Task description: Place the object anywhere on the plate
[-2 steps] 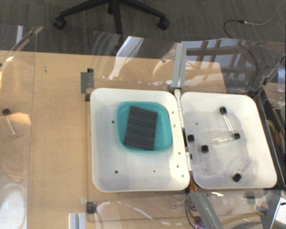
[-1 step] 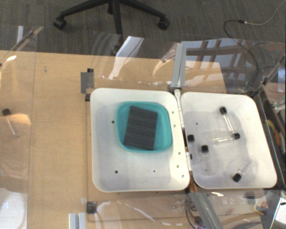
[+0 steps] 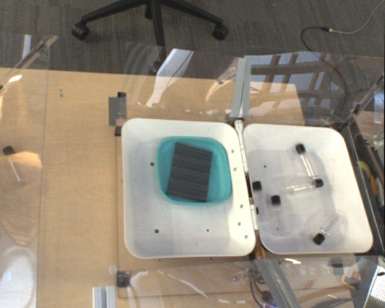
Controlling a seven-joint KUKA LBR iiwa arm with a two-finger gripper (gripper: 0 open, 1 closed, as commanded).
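Bins sit side by side on my wooden tabletop (image 3: 72, 180), the left bin (image 3: 138, 234) and the right bin (image 3: 343, 144) touching along their inner edges. In the left bin lies a teal plate (image 3: 163, 162), square with rounded corners, set a little toward the far side. The object, a dark grey ribbed block (image 3: 190, 173), lies flat on the plate near its middle, its long side running away from the camera and tilted slightly. Its whole outline falls inside the plate's rim, with teal showing all around it.

The right bin holds several clear tubes with black caps: one (image 3: 307, 162) toward the far side, one (image 3: 299, 187) lying crosswise just below it, and one (image 3: 325, 231) near the front corner. Two small black caps (image 3: 275, 200) lie near the bin's left wall.

How my pincer stands, whether spread or closed, I cannot tell, nor whether it has hold of anything. A black chair base (image 3: 153, 15) stands on the carpet beyond the tabletop.
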